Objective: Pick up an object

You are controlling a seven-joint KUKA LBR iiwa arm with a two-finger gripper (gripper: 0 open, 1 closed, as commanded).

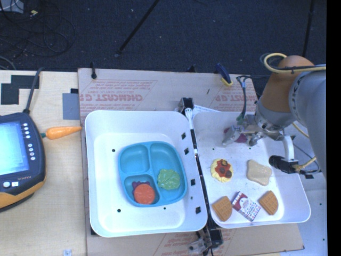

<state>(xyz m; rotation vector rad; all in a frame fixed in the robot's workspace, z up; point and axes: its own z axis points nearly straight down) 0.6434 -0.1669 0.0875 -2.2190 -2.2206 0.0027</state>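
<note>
Reaching in from the right edge of the frame, the grey arm (306, 97) with its orange band (279, 89) is positioned over the upper part of the right bin (213, 122). The gripper (242, 136) is located low over the bin floor, and its metal fingers (230, 137) are seen spread apart. A small dark red item is seen between them, but whether it is gripped cannot be told.

Five objects are counted below the gripper in the right bin. One round yellow piece with red topping (221, 170) lies nearest, toward the lower left of the gripper. One pale bread-like slice (259, 172) lies just right of it. Two tan waffle-patterned pieces are counted along the lower edge: the left waffle (222, 208) and the right waffle (269, 202). One red and white packet (245, 206) lies between them, touching neither clearly.

The left bin (101, 143) is occupied by one blue divided tray (139, 159) with three compartments. One red-orange round item (144, 193) is held in the lower left compartment, and one green leafy item (169, 180) in the lower right compartment.

Outside the bins, one orange carrot (62, 133) lies on the bench, and one control pendant (18, 156) with a lit screen is seen at the left edge of the frame.
</note>
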